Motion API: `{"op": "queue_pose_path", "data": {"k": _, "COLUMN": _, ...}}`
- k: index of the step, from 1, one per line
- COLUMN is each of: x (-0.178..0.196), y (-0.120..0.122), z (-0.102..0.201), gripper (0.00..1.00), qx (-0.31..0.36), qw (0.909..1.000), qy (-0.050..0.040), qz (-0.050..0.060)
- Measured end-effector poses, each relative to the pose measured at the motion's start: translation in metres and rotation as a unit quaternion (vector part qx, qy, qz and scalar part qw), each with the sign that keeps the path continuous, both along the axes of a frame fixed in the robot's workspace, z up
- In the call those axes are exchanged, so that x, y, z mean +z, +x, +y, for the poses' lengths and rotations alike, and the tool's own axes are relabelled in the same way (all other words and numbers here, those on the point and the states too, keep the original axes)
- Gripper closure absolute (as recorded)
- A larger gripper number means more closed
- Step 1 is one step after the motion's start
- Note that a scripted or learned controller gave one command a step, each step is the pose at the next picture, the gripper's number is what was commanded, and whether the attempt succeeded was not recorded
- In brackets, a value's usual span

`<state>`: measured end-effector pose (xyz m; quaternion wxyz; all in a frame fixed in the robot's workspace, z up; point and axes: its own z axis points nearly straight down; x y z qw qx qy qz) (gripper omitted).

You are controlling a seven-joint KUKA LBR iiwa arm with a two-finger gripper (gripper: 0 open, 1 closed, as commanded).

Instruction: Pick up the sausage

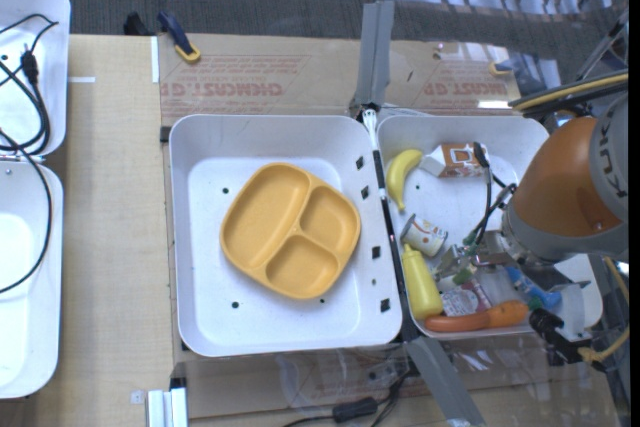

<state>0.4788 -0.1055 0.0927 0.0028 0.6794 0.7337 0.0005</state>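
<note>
The sausage (455, 323), a reddish-brown link, lies along the front wall of the right bin (520, 127). An orange carrot-like piece (508, 314) touches its right end. My gripper (468, 260) reaches down into the right bin's middle, just above and behind the sausage, among small items. The orange-banded wrist (570, 185) covers the bin's right side. Nothing can be seen held in the gripper.
The right bin also holds a banana (400, 173), a brown and white carton (460, 160), a small white cup (425, 237), a yellow bottle (421, 283) and a packet. A yellow divided plate (290, 230) lies in the left bin (190, 245). Cables trail over white trays at the far left.
</note>
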Motion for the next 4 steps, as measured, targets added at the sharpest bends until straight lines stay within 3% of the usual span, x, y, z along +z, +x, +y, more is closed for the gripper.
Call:
{"op": "queue_pose_path", "data": {"k": 1, "x": 0.043, "y": -0.001, "z": -0.033, "gripper": 0.0, "qx": -0.107, "qw": 0.9943, "qy": 0.0013, "qz": 0.003}}
{"op": "queue_pose_path", "data": {"k": 2, "x": 0.007, "y": 0.014, "z": -0.048, "gripper": 0.0, "qx": -0.063, "qw": 0.998, "qy": 0.0013, "qz": -0.005}}
{"op": "queue_pose_path", "data": {"k": 3, "x": 0.024, "y": 0.078, "z": -0.089, "gripper": 0.0, "qx": -0.049, "qw": 0.9988, "qy": 0.0007, "qz": 0.002}}
{"op": "queue_pose_path", "data": {"k": 4, "x": -0.001, "y": 0.064, "z": -0.104, "gripper": 0.0, "qx": -0.022, "qw": 0.9997, "qy": 0.0056, "qz": 0.003}}
